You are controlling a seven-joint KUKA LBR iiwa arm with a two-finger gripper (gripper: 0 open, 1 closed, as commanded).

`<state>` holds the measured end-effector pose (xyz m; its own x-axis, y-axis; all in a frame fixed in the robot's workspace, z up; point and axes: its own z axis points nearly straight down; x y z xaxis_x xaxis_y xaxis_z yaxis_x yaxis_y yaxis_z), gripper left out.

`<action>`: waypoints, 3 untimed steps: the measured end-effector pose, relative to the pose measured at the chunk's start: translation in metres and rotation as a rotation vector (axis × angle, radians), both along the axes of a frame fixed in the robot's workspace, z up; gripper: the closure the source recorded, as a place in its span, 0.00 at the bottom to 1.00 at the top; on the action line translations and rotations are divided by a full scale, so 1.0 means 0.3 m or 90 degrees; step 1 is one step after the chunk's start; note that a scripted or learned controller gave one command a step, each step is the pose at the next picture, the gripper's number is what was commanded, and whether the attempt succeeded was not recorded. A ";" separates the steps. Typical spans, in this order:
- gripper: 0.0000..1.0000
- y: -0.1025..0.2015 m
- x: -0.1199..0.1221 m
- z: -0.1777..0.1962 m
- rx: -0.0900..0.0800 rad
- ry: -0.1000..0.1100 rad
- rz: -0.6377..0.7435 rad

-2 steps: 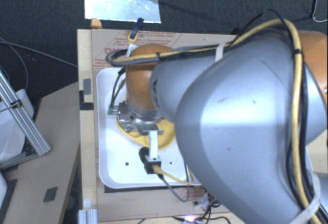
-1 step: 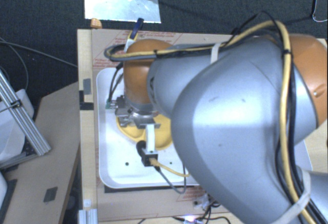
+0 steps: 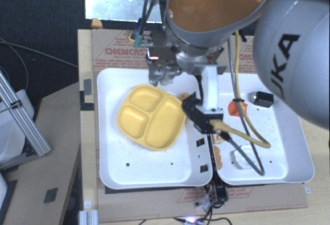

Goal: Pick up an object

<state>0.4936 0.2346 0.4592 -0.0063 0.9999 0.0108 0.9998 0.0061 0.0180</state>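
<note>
The sectioned plate (image 3: 152, 118) is plain yellow, its bin (image 3: 111, 136) white (a small piece (image 3: 233, 109) is orange).

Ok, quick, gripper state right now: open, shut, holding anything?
Gripper: cannot be told from this view; it sits at the far rim of the yellow divided plate, with nothing visibly held.

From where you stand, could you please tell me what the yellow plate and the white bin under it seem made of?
Yellow plate: likely moulded plastic, satin finish; even colour, soft rounded compartment ridges. White bin: probably plastic, slightly glossy, rounded corners; painted metal cannot be ruled out.
</note>
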 end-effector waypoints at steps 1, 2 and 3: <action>1.00 -0.006 0.133 -0.506 -0.011 0.019 -0.004; 1.00 -0.106 -0.006 -0.706 -0.009 0.017 -0.005; 1.00 -0.140 -0.015 -0.154 -0.001 -0.001 -0.002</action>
